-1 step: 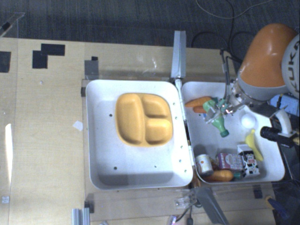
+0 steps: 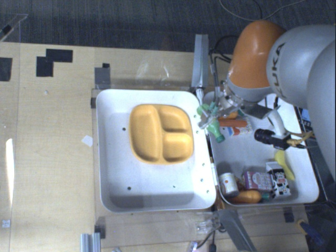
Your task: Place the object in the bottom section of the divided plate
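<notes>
The green bottle [image 2: 214,127] sits at the left edge of the right bin [image 2: 310,190], its long axis slanting from upper left to lower right, right under the gripper [image 2: 220,109]; it looks translucent green with a paler neck end, though which end is the cap I cannot tell. Whether the gripper has closed on it I cannot tell either. The yellow divided plate [image 2: 160,133] lies in the left bin [image 2: 113,156], apart from the bottle.
</notes>
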